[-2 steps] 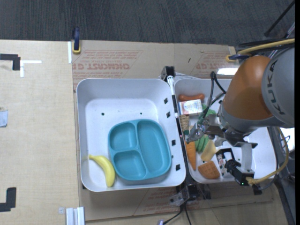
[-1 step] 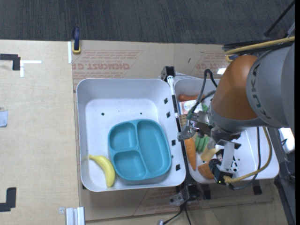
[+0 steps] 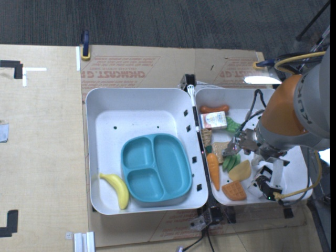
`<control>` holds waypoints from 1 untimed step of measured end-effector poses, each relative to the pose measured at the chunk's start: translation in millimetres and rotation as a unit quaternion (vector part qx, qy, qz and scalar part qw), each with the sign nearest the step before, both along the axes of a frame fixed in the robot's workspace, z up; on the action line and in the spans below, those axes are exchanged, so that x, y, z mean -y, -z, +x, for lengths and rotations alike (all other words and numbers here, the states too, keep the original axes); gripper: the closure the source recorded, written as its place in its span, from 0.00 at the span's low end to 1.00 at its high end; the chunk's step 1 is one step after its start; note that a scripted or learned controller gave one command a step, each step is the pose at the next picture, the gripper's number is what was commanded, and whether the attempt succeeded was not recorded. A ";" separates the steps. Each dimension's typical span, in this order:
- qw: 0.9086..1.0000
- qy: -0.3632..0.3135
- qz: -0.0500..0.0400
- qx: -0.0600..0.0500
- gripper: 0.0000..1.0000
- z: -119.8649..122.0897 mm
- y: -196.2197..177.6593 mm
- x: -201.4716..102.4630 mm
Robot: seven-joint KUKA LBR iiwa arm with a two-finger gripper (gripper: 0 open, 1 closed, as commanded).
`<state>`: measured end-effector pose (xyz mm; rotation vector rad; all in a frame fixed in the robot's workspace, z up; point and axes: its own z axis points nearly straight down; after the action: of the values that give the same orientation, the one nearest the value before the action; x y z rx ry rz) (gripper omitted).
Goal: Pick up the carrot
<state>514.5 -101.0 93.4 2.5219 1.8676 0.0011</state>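
1. Camera view looks down on my counter (image 3: 42, 140) with two white bins side by side: the left bin (image 3: 105, 109) and the right bin (image 3: 299, 167).
2. I see the carrot (image 3: 213, 170) lying lengthwise in the right bin, against its left wall, thick end up and tip pointing toward the near edge.
3. My arm (image 3: 289, 112) reaches in from the right, its orange band over the right bin.
4. My end effector (image 3: 234, 147) sits low among the items just right of the carrot; I cannot tell whether it is spread or pinched.
5. Just beside the carrot lie a green vegetable (image 3: 230, 163), a yellow wedge (image 3: 240, 170) and an orange waffle-like piece (image 3: 234, 191).
6. Farther back in that bin I see a sausage (image 3: 214, 109) and a small carton (image 3: 214, 121).
7. Over in the left bin rest a teal divided plate (image 3: 156, 167) and a banana (image 3: 118, 188), just beside the plate's near-left corner.
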 end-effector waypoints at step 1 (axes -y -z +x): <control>0.979 0.206 0.003 0.000 0.00 -21.0 0.4 -10.3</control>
<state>493.5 -90.7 93.0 2.8576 1.3098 0.0053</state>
